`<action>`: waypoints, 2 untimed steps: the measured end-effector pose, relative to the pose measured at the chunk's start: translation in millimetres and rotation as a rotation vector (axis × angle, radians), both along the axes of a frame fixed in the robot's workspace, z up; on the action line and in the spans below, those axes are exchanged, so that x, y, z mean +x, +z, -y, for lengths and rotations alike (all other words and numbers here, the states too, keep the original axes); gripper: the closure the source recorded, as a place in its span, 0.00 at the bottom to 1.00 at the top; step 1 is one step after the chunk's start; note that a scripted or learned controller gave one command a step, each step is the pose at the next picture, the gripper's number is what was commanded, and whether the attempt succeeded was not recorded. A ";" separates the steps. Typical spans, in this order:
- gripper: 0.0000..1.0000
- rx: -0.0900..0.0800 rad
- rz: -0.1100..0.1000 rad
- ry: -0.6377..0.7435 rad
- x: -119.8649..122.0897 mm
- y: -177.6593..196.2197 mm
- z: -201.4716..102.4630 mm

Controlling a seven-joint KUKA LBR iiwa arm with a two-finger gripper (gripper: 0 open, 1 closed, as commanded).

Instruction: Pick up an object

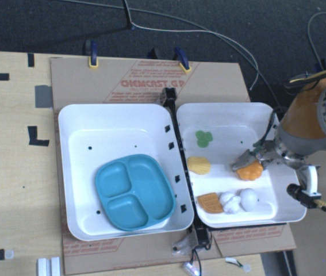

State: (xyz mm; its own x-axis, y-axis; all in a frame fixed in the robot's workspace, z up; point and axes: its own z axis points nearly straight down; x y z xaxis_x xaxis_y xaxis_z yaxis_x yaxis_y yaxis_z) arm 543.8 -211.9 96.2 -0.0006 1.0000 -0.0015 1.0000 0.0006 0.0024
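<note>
We see a small, rounded orange piece [250,171] near the right bin's [226,111] right edge, long axis roughly left-right, with the gripper [249,161] closed on it from above

Dark grey carpet [48,16] across the top, w/ thin cables [168,25] trailing over it. Light wood bench [13,171] at left, black tape marks [36,137] and a grey patch on it. Printed cardboard sheet [151,82] lies on the bench, its far edge held by 2 blue-yellow clamps [93,55]. Even, soft light.
</note>
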 end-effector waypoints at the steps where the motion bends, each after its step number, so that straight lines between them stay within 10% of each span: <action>1: 1.00 0.001 0.009 0.007 81.3 160.7 -72.8; 2: 1.00 0.004 -0.003 0.010 78.5 150.1 -193.3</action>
